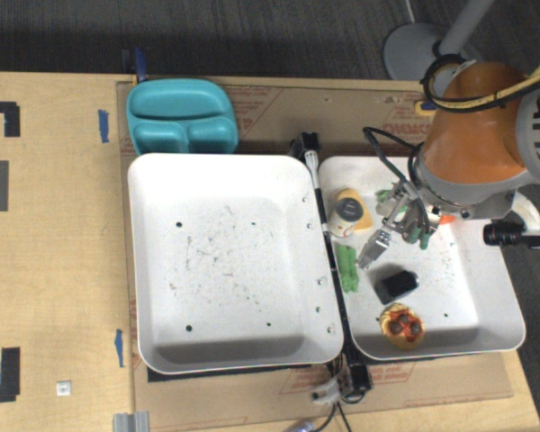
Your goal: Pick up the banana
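I am reaching in from the right over the right bin [486,327], my orange band [475,124] hanging above its far right part and my wrist tilting down and toward the left. My claw [378,246] is hovering over the middle of that bin, its metal fingers [372,251] pointing down-left toward the divider between the two bins. From this slant I cannot tell whether they are spread or pressed together, and I am seeing nothing between them.

The banana [348,214] is, as best I can judge, the pale yellow thing lying near the far left corner of the right bin, just beside the divider; a grey round object [348,210] is sitting on or against it and hiding part of it. My fingertips are hanging near it, toward the front and right, but apart from it.

A green strip-shaped item [347,268] is lying along the divider nearer the front, just left of my fingertips. A black block [397,284] is resting just in front of my claw, and a round red and yellow toy [402,324] is sitting near the bin's front wall.

The left bin [153,241] is lying beside it, with a teal divided tray [182,115] standing behind it on the bench [45,241].
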Robot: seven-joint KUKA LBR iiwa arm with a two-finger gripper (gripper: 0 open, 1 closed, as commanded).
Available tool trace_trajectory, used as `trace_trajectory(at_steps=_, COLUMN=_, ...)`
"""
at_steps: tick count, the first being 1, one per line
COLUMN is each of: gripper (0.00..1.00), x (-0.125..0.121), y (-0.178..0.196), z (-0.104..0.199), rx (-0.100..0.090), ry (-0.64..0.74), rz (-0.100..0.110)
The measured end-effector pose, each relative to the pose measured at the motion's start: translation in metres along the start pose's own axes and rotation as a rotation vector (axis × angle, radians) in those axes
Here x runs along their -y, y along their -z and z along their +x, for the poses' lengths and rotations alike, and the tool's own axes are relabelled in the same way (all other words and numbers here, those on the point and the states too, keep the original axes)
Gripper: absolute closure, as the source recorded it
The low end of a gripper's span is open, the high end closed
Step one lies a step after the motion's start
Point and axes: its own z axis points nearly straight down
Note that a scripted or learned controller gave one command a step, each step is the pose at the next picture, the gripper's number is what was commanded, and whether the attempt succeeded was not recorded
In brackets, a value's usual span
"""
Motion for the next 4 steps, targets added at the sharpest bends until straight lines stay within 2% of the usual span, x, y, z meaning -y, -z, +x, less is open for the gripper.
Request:
trace_trajectory(at_steps=1, gripper=0.00, x=0.002, y=0.000, z=0.087, rx=-0.003, ry=0.026, rz=0.002)
trace_trajectory(at_steps=2, gripper=0.00, x=-0.059, y=0.000, z=0.125, rx=-0.002, ry=0.133, rz=0.000)
trace_trajectory(at_steps=3, gripper=0.00, x=-0.124, y=-0.089, z=0.169, rx=-0.005, ry=0.536, rz=0.001)
trace_trajectory(at_steps=4, gripper=0.00, x=-0.182, y=-0.098, z=0.175, rx=-0.003, ry=0.242, rz=0.000)
